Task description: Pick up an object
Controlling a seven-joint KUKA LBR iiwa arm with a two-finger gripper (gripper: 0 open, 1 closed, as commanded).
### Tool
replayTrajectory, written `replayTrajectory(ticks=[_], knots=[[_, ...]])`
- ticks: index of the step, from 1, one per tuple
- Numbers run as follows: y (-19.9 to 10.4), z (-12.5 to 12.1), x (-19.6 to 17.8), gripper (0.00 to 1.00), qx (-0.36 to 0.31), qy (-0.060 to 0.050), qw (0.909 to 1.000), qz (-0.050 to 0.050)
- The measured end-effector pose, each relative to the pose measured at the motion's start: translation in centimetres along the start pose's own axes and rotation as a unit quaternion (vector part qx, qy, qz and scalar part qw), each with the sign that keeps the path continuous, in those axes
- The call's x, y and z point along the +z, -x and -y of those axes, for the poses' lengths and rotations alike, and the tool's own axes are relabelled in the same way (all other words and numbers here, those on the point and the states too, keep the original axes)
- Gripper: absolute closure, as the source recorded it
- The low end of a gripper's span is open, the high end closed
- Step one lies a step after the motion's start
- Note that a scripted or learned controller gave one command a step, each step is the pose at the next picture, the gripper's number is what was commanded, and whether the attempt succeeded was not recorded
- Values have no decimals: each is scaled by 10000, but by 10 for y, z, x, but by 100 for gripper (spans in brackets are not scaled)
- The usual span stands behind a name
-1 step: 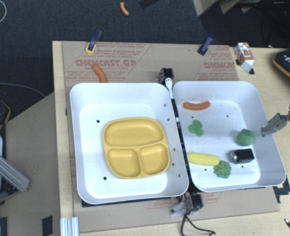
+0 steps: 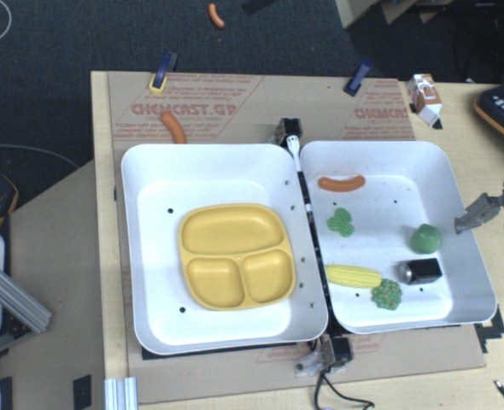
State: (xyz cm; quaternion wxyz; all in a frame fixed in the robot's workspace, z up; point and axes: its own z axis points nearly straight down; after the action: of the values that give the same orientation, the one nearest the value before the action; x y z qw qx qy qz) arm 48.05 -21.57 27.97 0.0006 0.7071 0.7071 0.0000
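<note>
The right bin [image 2: 444,173] holds a toy sausage [image 2: 341,182], a small green broccoli piece [image 2: 341,222], a green ball [image 2: 424,238], a dark cylinder [image 2: 419,271], a yellow corn cob [image 2: 353,275] and a second broccoli piece [image 2: 387,295]. My gripper [image 2: 481,213] reaches in at the right edge of the view, just outside that bin's right rim and to the right of the green ball. Nothing shows between its fingers.
The left bin [image 2: 149,178] holds a yellow three-compartment plate [image 2: 235,255]. An orange sausage [image 2: 174,127] lies on the cardboard behind the left bin. Blue clamps [image 2: 161,72] [image 2: 357,79] grip the board's far edge. A small box [image 2: 424,97] stands at the back right.
</note>
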Motion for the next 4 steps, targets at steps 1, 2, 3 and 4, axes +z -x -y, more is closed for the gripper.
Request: replayTrajectory(ticks=[1,2,3,4], knots=[[-2,-8,47,0,-2,-32,10000,-18],[0,-7,90,0,3,-34,10000,-20],[1,-3,154,0,2,-43,10000,-23],[-1,-3,197,0,-7,-30,10000,-34]])
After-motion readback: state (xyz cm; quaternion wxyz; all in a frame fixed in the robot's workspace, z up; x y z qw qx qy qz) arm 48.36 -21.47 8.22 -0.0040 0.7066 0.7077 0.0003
